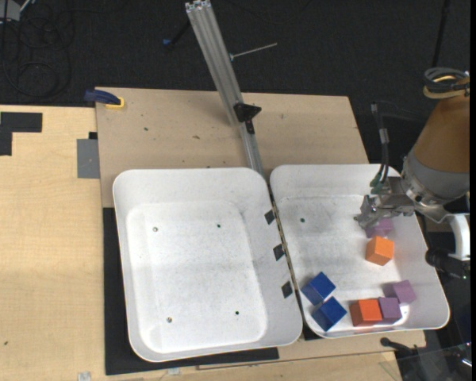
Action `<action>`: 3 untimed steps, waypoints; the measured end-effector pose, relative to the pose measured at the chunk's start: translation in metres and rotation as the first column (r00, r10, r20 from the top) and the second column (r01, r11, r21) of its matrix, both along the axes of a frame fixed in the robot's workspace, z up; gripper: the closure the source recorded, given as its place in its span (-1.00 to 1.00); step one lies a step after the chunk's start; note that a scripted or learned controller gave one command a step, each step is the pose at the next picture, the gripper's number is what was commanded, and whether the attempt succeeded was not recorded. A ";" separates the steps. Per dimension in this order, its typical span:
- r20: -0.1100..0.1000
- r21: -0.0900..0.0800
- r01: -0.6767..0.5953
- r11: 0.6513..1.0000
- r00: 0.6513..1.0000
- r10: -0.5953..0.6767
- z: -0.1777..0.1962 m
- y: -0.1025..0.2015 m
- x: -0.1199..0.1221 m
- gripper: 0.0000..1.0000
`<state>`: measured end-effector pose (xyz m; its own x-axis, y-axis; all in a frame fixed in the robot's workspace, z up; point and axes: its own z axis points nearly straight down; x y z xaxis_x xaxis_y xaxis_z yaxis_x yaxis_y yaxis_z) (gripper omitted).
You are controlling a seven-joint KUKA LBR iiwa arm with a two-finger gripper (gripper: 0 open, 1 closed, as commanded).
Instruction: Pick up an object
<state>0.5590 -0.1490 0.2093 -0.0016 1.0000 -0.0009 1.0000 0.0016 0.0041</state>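
My gripper [374, 210] hangs low over the right bin [333, 193], near its right side, below the grey and orange arm [444, 145]. A small purple block [380, 228] lies directly under it and is partly covered by it. Whether the gripper touches the block I cannot tell. Just in front of that lies an orange block [380, 250]. Along the bin's front edge sit two blue blocks [319, 286] [330, 313], a red-orange block [368, 311] and two purple blocks [390, 309] [402, 292].
The left bin [192, 260] stands beside the right one, joined by black clips at the shared wall. A slanted aluminium rail [222, 74] rises behind the bins. A blue and yellow clamp [103, 98] sits at the bench's back left corner.
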 end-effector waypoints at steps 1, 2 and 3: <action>-0.006 0.001 -0.003 1.000 1.000 0.003 -0.001 0.000 0.000 1.00; -0.007 0.003 -0.003 1.000 1.000 0.003 -0.002 0.049 0.009 1.00; -0.009 0.003 -0.001 1.000 1.000 0.001 -0.002 0.093 0.004 1.00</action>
<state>0.5626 -0.0565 0.2077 -0.0028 1.0000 0.0023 1.0000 0.0028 -0.0044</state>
